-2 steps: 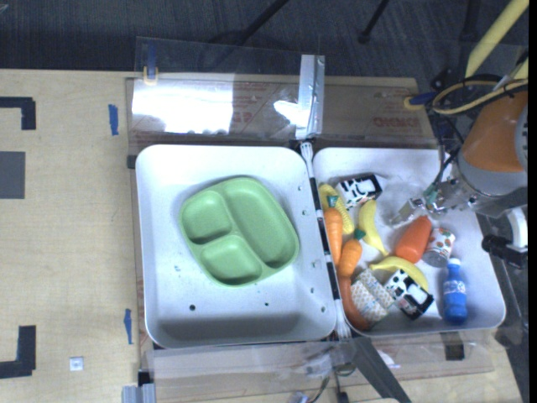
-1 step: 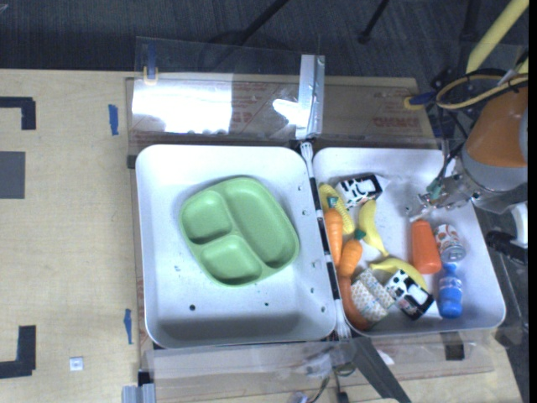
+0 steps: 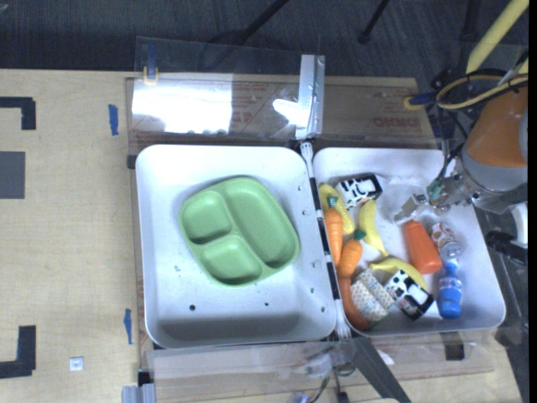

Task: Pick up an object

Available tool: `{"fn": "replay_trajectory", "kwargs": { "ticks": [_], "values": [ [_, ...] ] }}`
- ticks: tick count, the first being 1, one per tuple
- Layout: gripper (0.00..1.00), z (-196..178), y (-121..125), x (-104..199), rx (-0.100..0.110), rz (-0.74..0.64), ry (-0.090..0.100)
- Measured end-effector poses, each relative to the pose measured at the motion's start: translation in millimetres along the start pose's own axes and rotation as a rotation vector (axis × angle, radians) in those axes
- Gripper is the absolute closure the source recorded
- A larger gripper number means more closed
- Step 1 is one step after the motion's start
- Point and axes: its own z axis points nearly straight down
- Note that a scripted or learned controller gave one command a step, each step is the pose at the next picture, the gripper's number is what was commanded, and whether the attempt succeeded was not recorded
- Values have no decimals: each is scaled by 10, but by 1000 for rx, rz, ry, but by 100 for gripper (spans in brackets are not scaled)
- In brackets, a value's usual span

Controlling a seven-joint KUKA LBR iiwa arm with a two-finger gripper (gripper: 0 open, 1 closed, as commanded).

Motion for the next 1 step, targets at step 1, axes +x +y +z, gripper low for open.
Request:
{"fn": "replay_trajectory", "kwargs": {
  "ticks": [1],
  "values": [
    [0, 113, -477, 42, 5, -228, 5]
  ]
}}
